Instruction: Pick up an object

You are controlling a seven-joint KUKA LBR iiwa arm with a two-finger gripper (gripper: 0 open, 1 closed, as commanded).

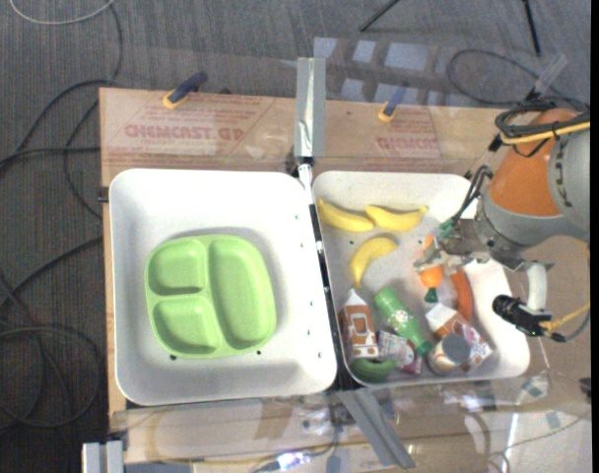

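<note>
Currently gripper (439,254) sits low over the right bin (497,190), at its right-centre; cannot tell its state from this angle. Nearest candidate, an orange carrot-like piece (462,294), lies just below the gripper, long axis roughly top-to-bottom in view.

A green plastic sectioned tray (212,295) is seen in the left shallow white bin (132,363). Yellow bananas (368,220) and a green bottle (400,319) are crowded in the right bin (511,358), with the tool (439,254) lowered among them.
</note>
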